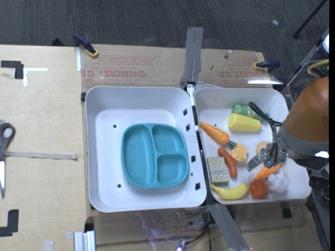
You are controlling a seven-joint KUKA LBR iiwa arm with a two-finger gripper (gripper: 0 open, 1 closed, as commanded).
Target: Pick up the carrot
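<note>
Grey two-finger gripper (263, 160) low in right white bin (297, 190), near-right corner — jaw state unclear. Orange tapered plastic carrot (214, 132) lies far-left, well apart. Approach step; next: shift left over carrot.

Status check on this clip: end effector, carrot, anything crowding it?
End effector low over right bin, right side, finger state unclear. Carrot lies free near the bin's left wall. Red sausage and corn piece close beside the carrot's leafy end.
</note>
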